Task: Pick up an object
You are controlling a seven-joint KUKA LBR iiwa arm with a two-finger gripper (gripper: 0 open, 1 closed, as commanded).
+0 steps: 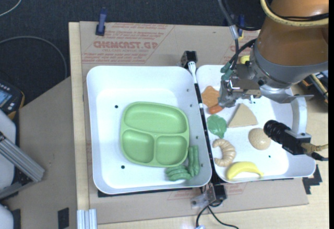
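Gripper (228, 98) low in right bin (297, 170), fingers hidden under wrist, jaw state can't tell. Just beside it: orange piece (210, 96), tan wedge (243, 117). Further out: green leafy item (217, 125), croissant (225, 151), round bun (259, 139), banana (243, 170). Left bin (99, 118) holds green divided plate (154, 134), green beans (186, 168) touching its corner.

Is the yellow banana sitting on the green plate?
No, the banana lies in the right bin, while the green plate is in the left bin.
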